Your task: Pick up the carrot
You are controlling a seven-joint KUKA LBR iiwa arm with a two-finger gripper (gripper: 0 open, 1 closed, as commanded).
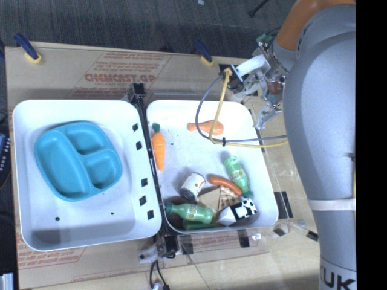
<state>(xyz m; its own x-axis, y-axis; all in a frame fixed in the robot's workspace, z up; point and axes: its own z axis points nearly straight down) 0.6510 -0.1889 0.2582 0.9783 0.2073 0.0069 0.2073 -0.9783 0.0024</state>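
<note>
The carrot [158, 150], orange with a green top, lies lengthwise against the left wall of the right bin [261, 180], with its green end pointing to the far side. My gripper [262, 100] hangs over the bin's far right corner, well to the right of the carrot and apart from it. Cables and wrist hardware clutter the gripper. Nothing can be seen in it.
An orange drumstick-shaped toy [205, 126] lies between carrot and gripper. At the bin's near side are two green bottles [237, 172] [191, 212], a can [193, 186], a hot dog [225, 183] and a black-and-white item [244, 209]. A blue divided plate [77, 159] sits in the left bin [36, 234].
</note>
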